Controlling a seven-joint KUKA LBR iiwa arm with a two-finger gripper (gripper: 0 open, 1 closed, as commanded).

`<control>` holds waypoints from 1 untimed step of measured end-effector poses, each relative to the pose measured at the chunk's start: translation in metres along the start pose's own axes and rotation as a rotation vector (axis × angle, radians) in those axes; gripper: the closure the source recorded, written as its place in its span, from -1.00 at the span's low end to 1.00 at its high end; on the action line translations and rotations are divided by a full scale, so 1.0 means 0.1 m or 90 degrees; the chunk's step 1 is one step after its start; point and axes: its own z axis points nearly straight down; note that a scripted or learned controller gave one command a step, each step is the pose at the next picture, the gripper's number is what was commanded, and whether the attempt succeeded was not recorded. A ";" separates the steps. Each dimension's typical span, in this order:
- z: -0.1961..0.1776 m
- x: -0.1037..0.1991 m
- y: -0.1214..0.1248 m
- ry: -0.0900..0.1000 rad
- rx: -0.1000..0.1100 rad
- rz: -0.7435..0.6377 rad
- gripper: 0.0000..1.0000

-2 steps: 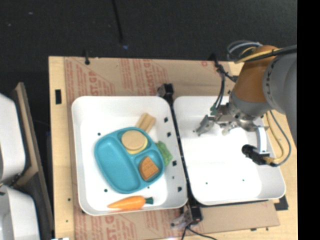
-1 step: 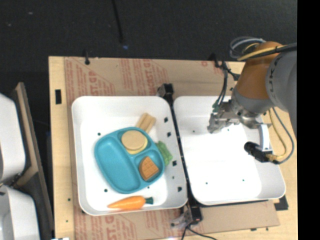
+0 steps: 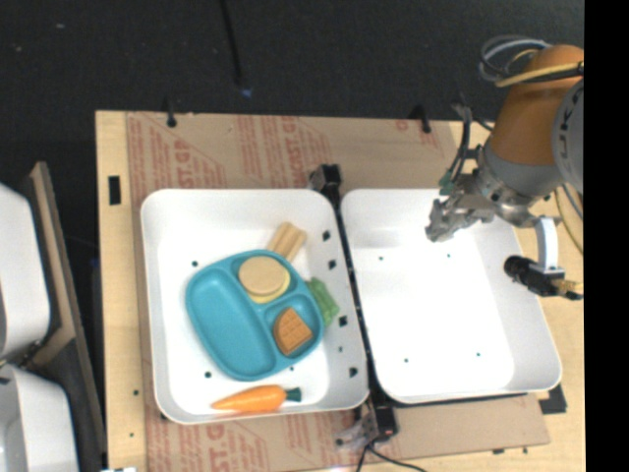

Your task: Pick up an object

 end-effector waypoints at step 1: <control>-0.17 -0.01 0.00 0.000 0.002 0.000 1.00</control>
